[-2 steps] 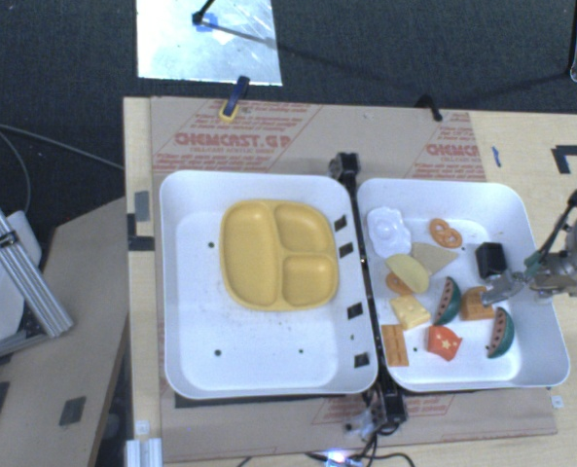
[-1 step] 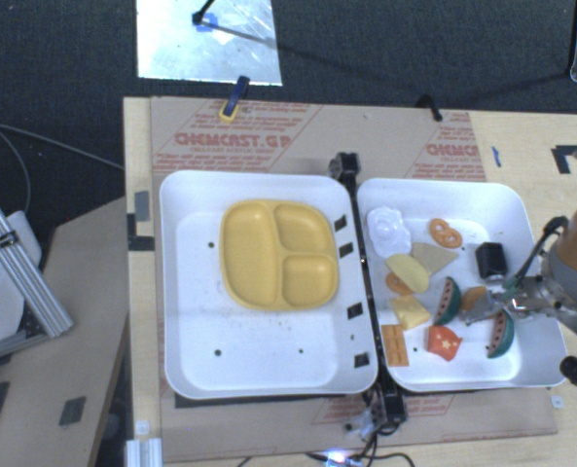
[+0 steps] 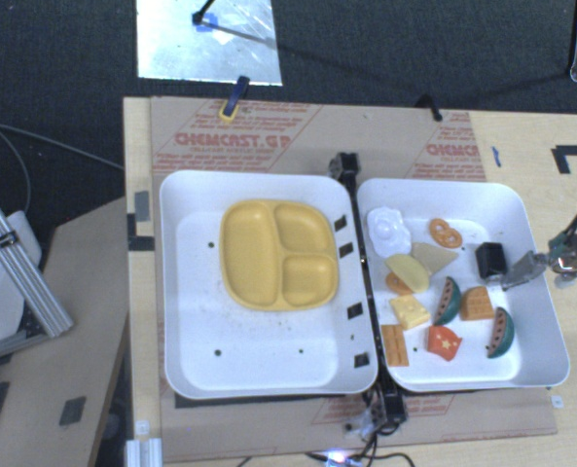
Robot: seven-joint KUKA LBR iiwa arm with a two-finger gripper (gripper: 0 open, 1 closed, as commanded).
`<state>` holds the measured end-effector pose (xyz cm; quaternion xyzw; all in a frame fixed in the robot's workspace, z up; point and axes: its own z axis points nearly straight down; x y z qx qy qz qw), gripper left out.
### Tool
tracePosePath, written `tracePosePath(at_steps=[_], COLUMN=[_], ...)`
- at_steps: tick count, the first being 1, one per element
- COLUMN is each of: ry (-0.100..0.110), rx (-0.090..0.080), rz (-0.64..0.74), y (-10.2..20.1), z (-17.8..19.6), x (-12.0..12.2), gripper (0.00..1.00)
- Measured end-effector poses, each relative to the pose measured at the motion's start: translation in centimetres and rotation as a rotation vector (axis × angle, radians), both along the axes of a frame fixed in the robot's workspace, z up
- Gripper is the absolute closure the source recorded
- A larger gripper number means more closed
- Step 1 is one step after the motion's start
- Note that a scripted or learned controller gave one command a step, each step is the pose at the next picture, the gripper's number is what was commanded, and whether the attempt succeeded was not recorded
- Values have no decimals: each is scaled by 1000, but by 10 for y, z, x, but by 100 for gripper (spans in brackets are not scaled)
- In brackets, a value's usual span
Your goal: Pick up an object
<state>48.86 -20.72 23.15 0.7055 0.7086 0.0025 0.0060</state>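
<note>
Camera view: pick not yet made, nothing in the gripper.

Nearest, in the right bin (image 3: 536,261), lie the red piece (image 3: 444,342), a cracker (image 3: 394,344) and two melon slices (image 3: 501,332); above them the cheese (image 3: 411,310), toast (image 3: 477,304) and a black block (image 3: 490,259). The gripper (image 3: 518,272) enters at the right rim beside that block; whether its jaws are apart I cannot tell. The yellow tray (image 3: 276,254) sits in the left bin (image 3: 186,290). Grasp and lift remain.

the bench (image 3: 298,129), covered in printed cardboard, bears two white bins (image 3: 186,290) (image 3: 536,251) side by side.
</note>
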Motion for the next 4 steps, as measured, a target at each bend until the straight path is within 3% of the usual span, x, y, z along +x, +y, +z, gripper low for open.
tracePosePath(at_steps=[1, 2, 3, 4], ry=[-7, 20, 2, 4], rx=[3, 8, 8, 5], rz=[10, 3, 9, 5], y=[76, 117, 192, 187], z=[116, 8, 102, 108], x=[61, 31, -2, 0], gripper=[0, 0, 0, 100])
